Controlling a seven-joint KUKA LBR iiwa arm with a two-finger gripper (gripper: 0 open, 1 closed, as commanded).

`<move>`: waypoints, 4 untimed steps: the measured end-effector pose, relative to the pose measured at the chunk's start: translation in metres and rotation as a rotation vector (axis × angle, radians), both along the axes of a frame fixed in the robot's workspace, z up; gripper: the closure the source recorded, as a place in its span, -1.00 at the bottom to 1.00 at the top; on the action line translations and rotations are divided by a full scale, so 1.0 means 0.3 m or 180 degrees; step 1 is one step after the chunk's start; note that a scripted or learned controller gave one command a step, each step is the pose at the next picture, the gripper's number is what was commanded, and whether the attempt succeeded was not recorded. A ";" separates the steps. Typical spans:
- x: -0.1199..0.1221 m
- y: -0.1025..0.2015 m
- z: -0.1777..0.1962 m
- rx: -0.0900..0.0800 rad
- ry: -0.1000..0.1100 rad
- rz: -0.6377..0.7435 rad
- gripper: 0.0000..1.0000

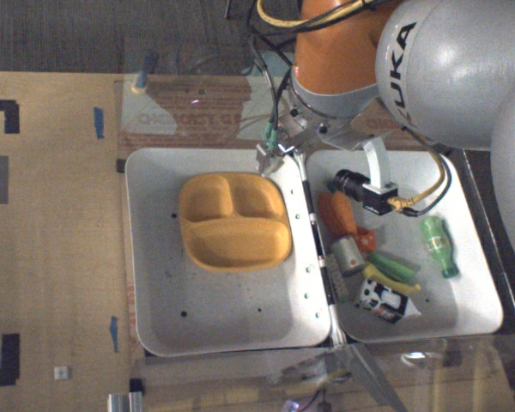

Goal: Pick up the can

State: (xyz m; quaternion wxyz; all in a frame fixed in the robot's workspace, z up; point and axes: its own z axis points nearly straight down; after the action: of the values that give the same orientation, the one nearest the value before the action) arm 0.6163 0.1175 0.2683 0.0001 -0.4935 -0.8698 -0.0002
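The can is a small grey cylinder lying on its side in the right bin, near that bin's left wall. An orange carrot-shaped piece lies just above it and touches it. My gripper hangs over the top rim where the two bins meet, up and to the left of the can and well apart from it. Nothing shows in its grasp. The grey arm with its orange band covers the top of the right bin.
The left bin holds a yellow divided tray. Around the can lie a green bottle, a green and yellow pod-like piece and a black-and-white carton. A black camera module with cables hangs from the arm.
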 end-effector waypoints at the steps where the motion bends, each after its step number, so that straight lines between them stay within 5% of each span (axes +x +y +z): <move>1: -0.082 0.175 -0.133 0.0000 -0.0001 -0.0055 1.00; 2: 0.170 0.239 -0.088 0.0000 -0.0010 -0.0667 1.00; 3: 0.166 0.172 -0.470 -0.0001 0.0003 -0.1303 1.00; 4: 0.169 0.139 -0.215 0.0001 -0.0008 -0.1414 1.00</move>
State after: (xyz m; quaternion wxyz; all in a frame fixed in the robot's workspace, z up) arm 0.6670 0.1593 0.2040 -0.0009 -0.6730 -0.7397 -0.0009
